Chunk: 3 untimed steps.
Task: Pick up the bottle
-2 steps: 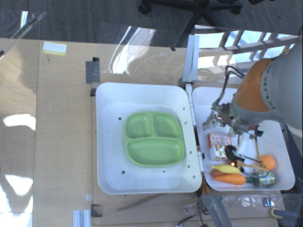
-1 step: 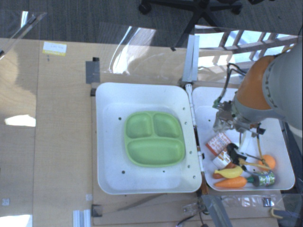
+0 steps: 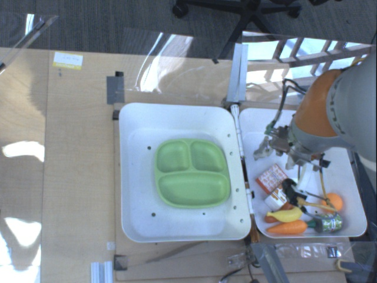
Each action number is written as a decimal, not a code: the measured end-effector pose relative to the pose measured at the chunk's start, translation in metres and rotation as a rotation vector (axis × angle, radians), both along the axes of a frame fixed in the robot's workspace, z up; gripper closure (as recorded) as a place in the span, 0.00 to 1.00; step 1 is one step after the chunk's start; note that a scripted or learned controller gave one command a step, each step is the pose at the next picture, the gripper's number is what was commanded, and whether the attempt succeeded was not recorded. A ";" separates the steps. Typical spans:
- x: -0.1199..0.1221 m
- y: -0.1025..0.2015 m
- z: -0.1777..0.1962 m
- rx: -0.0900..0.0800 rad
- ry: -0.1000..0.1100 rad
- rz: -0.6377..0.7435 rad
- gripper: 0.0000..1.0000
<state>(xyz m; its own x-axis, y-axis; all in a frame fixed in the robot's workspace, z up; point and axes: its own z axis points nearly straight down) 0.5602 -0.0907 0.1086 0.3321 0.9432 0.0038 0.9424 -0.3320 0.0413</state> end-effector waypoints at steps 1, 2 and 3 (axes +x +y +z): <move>-0.002 -0.003 -0.020 0.027 0.022 -0.828 0.00; 0.001 -0.015 -0.021 0.017 0.031 -0.329 0.00; 0.100 -0.012 -0.014 0.022 0.060 -0.684 0.00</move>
<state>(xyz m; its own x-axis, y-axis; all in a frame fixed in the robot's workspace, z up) 0.6599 -0.1026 0.0941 0.8533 0.5211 -0.0167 0.5208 -0.8535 -0.0182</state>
